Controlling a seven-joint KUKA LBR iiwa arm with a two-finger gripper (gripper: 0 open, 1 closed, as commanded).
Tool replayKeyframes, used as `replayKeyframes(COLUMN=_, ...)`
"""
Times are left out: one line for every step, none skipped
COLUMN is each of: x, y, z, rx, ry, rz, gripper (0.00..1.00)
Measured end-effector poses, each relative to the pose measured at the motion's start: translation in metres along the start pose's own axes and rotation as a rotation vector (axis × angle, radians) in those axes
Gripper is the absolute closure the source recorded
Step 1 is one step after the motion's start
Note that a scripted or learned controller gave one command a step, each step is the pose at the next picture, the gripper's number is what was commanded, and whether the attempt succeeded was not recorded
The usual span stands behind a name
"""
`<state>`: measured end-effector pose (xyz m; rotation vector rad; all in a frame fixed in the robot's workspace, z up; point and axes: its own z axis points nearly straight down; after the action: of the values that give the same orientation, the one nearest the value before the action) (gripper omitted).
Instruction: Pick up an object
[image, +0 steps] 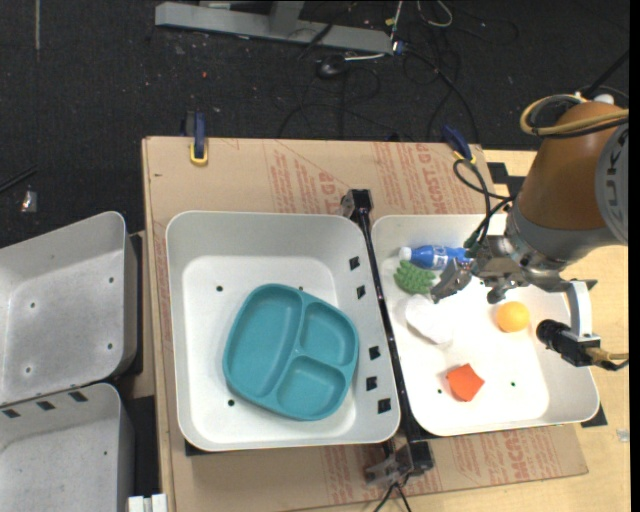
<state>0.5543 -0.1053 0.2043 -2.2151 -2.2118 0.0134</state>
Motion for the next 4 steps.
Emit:
replayKeyframes(x=0.000, y=0.003, z=-0.007, rx=-0.013, ry=-0.002, rz=-0.002, gripper=0.00)
replayKeyframes(x=0.011, y=0.001, z=0.047, rx=-0.009, ry=-0.001, rz=-0.001, gripper=0.00)
replayKeyframes(x=0.007, y=-0.003, z=0.110, rx=-0.009, ry=-0.001, rz=0.000, gripper=0.00)
replayKeyframes(x=0.007, y=-0.003, z=0.112, rx=-0.013, ry=-0.001, rz=0.000, gripper=0.00)
